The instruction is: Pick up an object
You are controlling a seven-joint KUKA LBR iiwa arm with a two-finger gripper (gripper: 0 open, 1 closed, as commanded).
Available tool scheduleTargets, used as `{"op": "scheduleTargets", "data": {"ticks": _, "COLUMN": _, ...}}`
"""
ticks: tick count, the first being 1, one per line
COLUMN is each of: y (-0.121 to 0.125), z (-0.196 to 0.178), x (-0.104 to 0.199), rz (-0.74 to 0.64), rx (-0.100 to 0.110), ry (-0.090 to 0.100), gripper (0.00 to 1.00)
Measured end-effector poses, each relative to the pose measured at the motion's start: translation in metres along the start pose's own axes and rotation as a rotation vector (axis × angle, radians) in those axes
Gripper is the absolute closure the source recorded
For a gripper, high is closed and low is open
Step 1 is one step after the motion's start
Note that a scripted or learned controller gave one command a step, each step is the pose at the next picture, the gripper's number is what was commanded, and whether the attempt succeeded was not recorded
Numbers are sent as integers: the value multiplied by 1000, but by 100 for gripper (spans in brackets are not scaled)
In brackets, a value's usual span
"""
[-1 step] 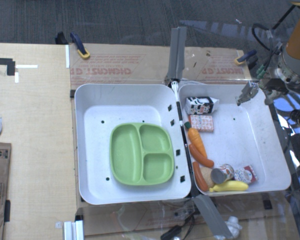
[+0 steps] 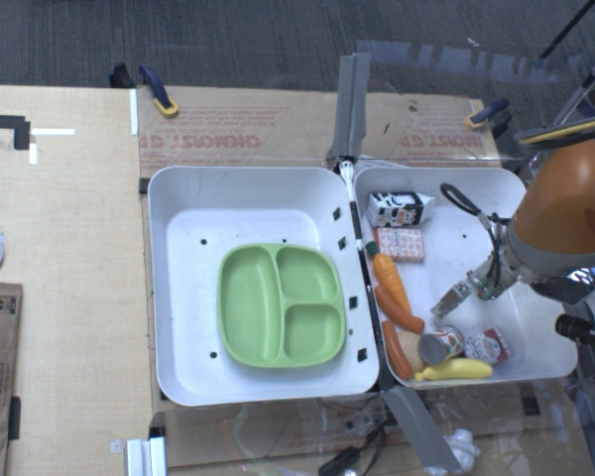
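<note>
My gripper point(image 2: 454, 298) hangs low over the middle of the right bin point(image 2: 476, 181), reaching in from the right under the orange band of the arm point(image 2: 565, 201). Just left of it lies an orange carrot point(image 2: 392, 288). Below it sit a small can point(image 2: 438, 346), a yellow banana point(image 2: 456, 369) and a red and white packet point(image 2: 491, 345). A sausage point(image 2: 397, 351) lies along the bin's left wall. A black and white carton point(image 2: 397, 208) and a pink box point(image 2: 400, 244) rest at the back. I see nothing held by the gripper.
The left bin point(image 2: 178, 266) holds a green divided plate point(image 2: 283, 305). A grey post point(image 2: 351, 107) rises behind the seam between the bins. Black loop-handled scissors point(image 2: 461, 200) lie at the back of the right bin. Clamps point(image 2: 159, 92) grip the cardboard behind.
</note>
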State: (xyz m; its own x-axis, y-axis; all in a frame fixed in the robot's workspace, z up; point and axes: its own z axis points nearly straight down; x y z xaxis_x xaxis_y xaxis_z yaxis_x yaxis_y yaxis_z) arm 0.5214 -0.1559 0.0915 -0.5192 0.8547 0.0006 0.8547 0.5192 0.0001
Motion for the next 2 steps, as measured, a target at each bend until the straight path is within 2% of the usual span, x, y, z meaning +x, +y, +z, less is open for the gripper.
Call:
{"op": "scheduleTargets", "data": {"ticks": 1, "y": 0, "z": 0, "x": 0, "rz": 0, "rx": 0, "ry": 0, "gripper": 0}}
{"op": "scheduleTargets", "data": {"ticks": 2, "y": 81, "z": -1, "x": -67, "rz": 114, "rx": -1, "ry": -2, "gripper": 0}}
